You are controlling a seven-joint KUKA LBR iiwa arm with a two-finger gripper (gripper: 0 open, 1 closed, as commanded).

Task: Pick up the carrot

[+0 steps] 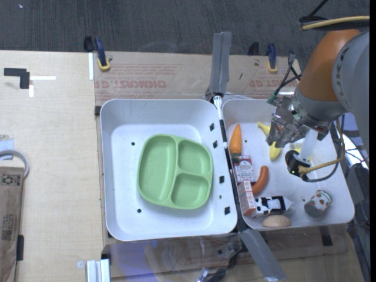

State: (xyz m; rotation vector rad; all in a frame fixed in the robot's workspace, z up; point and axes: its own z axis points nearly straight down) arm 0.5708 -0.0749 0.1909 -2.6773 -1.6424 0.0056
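The orange carrot (235, 138) lies in the right bin (343, 213), close to its left wall, with the thick end pointing away from the camera. My gripper (281, 133) hangs over the upper middle of that bin, about a hand's width to the right of the carrot and apart from it. It sits over a yellow banana (274, 151), part of which it hides.
Also in the right bin are a reddish sausage (260, 180), two small cartons (245, 184), a cow-patterned box (272, 204), a tan bread roll (276, 221) and a spotted cup (318, 203). The left bin (117, 216) holds a green divided plate (175, 171).
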